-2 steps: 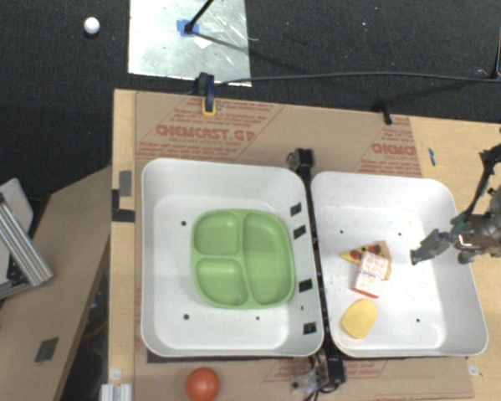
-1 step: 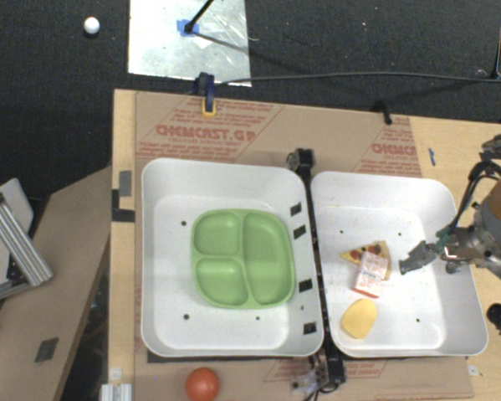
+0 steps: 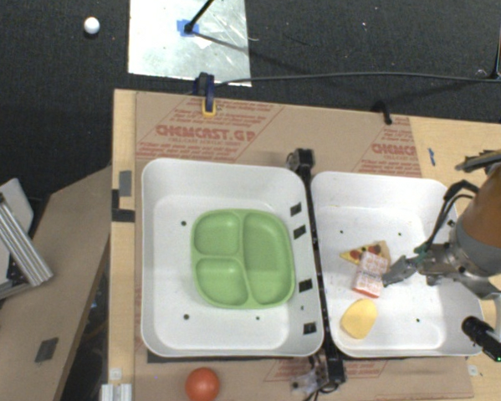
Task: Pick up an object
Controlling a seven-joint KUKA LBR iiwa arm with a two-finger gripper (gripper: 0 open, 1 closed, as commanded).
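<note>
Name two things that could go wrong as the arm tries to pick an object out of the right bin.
1. The gripper sits right at the edge of the red-and-white packet, which touches the pizza-slice toy; closing there may nudge both or catch only a corner.
2. The yellow piece lies close below, so a sideways push could shove the packet into it and scatter the cluster.

Two white bins, one green tray, perhaps three small items.

My tabletop, faced in printed brown cardboard, stands on dark black carpet, a shiny foil sheet lying beyond its far edge.
</note>
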